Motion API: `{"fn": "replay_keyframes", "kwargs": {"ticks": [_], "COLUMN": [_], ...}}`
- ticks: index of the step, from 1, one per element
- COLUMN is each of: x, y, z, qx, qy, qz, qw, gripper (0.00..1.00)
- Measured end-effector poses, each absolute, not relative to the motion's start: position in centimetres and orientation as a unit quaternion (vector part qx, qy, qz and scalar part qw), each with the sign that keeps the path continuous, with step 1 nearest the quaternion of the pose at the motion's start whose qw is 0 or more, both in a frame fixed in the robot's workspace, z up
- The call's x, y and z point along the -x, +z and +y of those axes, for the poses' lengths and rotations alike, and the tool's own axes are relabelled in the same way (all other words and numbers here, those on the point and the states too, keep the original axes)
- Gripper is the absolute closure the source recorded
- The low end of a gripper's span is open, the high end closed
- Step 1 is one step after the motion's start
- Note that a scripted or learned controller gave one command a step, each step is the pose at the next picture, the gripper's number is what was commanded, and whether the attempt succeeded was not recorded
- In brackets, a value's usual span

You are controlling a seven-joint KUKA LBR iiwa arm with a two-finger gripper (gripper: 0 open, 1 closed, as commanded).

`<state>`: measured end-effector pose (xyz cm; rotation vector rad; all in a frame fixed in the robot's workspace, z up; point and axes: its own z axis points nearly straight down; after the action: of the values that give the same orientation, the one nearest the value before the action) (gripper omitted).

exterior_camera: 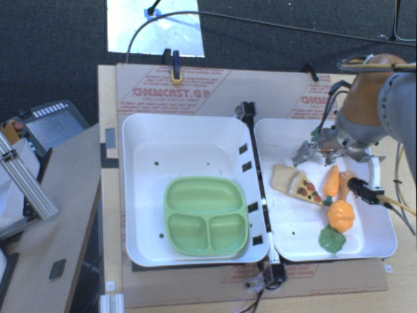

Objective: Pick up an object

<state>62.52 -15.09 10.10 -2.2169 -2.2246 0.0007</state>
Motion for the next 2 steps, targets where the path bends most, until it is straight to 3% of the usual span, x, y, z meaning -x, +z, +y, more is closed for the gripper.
{"fn": "replay_keyframes", "kwargs": {"ticks": [1, 2], "x": [-62.7, -63.0], "y": [11.5, 18.0], "z": [-15.1, -15.4], "qx": [0.706, 0.706], "qy": [-0.0013, -0.0019], "qz": [-0.708, -0.708], "qw": [-0.002, -0.003], "gripper": [1.0, 1.0]}}
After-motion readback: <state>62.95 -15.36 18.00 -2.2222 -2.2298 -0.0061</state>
